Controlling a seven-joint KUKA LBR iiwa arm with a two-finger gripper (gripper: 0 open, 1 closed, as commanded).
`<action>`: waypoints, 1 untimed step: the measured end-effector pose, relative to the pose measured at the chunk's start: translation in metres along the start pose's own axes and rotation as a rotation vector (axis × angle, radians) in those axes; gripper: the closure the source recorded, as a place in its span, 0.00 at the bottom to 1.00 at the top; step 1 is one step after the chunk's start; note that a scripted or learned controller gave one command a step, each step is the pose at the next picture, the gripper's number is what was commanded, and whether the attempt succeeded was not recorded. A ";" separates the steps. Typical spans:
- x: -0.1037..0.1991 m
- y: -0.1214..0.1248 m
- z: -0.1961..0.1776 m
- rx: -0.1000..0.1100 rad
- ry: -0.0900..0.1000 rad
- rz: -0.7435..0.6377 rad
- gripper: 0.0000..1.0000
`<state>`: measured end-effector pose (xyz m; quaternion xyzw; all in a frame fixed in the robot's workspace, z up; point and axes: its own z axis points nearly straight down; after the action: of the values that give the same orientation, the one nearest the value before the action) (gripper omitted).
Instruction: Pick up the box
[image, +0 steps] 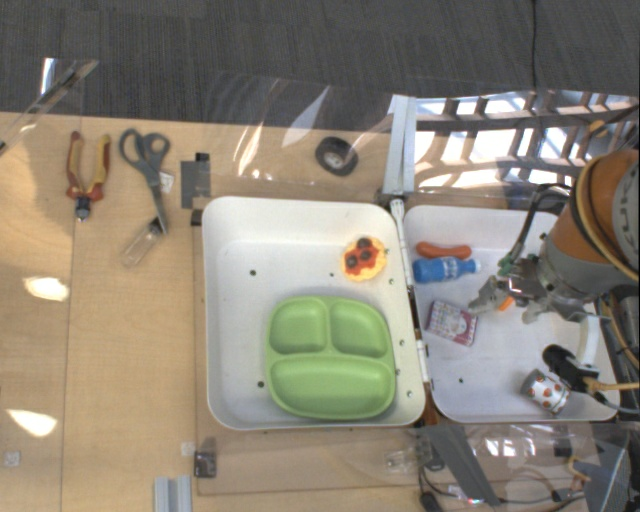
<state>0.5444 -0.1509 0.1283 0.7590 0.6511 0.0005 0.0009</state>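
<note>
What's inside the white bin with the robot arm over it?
The right white bin holds a small pink box, a blue bottle, a red sausage-shaped toy and a small can. The arm hides part of the floor.

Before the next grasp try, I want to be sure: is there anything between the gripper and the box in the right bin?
Nothing visible stands between them. The box lies flat in the right bin, and the gripper hangs just to its right. The blue bottle lies beyond the box, off that path.
</note>
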 end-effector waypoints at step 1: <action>0.040 -0.001 0.035 -0.019 -0.004 -0.131 0.00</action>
<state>0.5496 -0.1109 0.0935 0.7146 0.6994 0.0051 0.0094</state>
